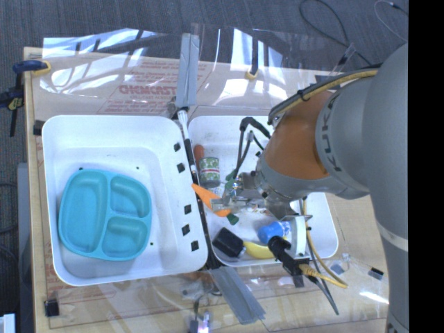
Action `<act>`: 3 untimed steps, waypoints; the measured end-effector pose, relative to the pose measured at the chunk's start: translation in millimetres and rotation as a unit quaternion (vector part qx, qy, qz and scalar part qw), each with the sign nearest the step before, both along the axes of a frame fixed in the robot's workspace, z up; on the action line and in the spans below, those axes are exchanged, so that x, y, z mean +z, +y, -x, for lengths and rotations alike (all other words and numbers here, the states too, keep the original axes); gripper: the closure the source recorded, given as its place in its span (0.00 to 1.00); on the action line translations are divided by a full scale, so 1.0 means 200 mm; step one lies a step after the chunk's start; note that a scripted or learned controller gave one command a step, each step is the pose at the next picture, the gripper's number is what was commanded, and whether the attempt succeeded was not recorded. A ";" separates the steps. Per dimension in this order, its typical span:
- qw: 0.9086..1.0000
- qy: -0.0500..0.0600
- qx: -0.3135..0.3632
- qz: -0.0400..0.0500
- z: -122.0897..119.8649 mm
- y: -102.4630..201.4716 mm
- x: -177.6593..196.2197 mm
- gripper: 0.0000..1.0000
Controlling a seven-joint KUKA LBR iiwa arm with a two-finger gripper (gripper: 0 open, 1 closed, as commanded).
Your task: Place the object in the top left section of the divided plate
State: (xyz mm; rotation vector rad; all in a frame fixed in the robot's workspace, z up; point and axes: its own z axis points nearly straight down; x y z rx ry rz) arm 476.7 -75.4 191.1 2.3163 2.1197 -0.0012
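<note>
The arm (326,144) is bent over the right bin (326,238); the gripper's (232,198) finger state cannot be told. The turquoise plate (104,214) is seen lower left.

Dark grey carpet (83,5) surrounds the bench (104,82); black cables (326,12) loop at one o'clock, a blue clamp (28,66) sits at ten o'clock.

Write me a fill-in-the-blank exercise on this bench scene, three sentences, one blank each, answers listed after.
1. The divided plate lying in the left bin is coloured ____.
2. The orange carrot-shaped toy lies in the ____ bin, beside the gripper.
3. The divided plate has ____ sections, and each of them holds nothing.

Missing words: blue; right; three
</note>
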 end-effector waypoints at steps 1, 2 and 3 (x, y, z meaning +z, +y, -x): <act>0.999 0.001 0.052 -0.001 0.00 0.25 0.15 1.00; 0.998 0.002 0.055 -0.001 -0.01 0.25 0.19 1.00; 0.984 0.001 0.177 -0.001 -0.19 0.33 0.12 1.00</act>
